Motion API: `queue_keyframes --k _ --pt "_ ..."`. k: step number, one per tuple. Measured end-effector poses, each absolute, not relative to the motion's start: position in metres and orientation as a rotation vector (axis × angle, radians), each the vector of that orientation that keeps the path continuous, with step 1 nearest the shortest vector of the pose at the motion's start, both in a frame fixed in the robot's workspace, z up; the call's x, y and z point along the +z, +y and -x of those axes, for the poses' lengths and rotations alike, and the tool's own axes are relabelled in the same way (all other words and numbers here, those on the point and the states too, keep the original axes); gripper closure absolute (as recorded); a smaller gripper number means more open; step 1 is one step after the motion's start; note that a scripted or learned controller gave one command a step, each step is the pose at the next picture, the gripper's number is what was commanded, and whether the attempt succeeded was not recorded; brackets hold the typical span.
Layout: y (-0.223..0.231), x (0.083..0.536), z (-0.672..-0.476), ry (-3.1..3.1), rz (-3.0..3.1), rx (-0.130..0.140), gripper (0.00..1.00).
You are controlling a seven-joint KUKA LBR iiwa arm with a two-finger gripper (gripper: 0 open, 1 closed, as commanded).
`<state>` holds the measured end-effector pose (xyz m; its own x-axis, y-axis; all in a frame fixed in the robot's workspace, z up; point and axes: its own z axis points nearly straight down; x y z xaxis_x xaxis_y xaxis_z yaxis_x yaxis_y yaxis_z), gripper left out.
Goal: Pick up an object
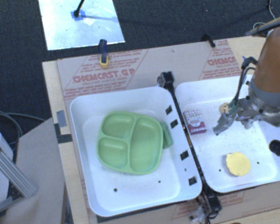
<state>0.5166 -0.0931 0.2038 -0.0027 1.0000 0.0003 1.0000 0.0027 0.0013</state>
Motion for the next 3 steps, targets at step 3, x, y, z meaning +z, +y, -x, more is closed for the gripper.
queue_keyframes --k 3 --pt "-0.201 0.086 -0.646 2.223 -2.208 0.008 0.00"
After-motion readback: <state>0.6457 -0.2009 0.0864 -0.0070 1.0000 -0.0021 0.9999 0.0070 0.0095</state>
